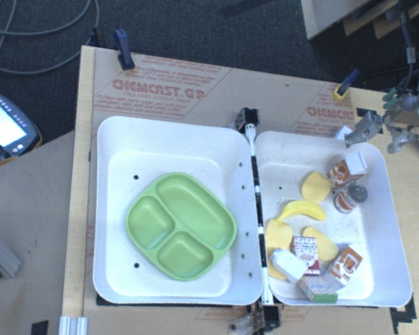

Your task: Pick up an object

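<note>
Nearest, small cartons [322,271] and a banana [304,209] lie heaped in the right bin [393,246]; gripper [384,131], grip state indeterminate, hovers over its far corner, so judged pre-grasp: next, descend onto one item.

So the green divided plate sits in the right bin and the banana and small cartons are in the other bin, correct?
Not quite. The camera view shows the green divided plate in the left bin. The banana and small cartons lie in the other bin, the right bin, as you said.
</note>
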You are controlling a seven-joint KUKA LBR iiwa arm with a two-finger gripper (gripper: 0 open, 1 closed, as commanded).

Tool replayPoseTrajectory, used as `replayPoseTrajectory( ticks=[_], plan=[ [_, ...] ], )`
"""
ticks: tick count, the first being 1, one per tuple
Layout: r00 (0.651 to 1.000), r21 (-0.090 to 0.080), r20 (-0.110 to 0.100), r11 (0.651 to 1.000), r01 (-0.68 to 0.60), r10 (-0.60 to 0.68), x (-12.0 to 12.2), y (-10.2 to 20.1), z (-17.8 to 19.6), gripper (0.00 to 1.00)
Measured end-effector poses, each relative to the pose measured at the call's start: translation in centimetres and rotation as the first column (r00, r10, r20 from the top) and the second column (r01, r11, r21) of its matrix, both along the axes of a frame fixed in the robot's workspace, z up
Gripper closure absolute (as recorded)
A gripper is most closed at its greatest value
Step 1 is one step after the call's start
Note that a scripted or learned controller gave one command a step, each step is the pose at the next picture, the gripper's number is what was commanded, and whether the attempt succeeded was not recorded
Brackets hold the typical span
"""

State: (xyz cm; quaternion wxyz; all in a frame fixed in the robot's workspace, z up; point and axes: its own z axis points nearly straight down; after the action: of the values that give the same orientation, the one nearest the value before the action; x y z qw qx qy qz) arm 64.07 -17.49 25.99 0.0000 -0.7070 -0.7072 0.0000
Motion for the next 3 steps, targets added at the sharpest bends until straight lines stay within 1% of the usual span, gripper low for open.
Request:
replayPoseTrajectory(
  ticks=[1,2,3],
  plan=[
    [1.000,0.000,-0.001,1.000,0.000,0.000,-2.1,2.9,-11.2,0.00],
    [1.000,0.001,-0.002,1.000,0.000,0.000,-5.9,7.0,-17.6,0.00],
    [1.000,0.000,0.001,1.000,0.001,-0.001,-5.9,6.9,-16.5,1.00]
  ],
)
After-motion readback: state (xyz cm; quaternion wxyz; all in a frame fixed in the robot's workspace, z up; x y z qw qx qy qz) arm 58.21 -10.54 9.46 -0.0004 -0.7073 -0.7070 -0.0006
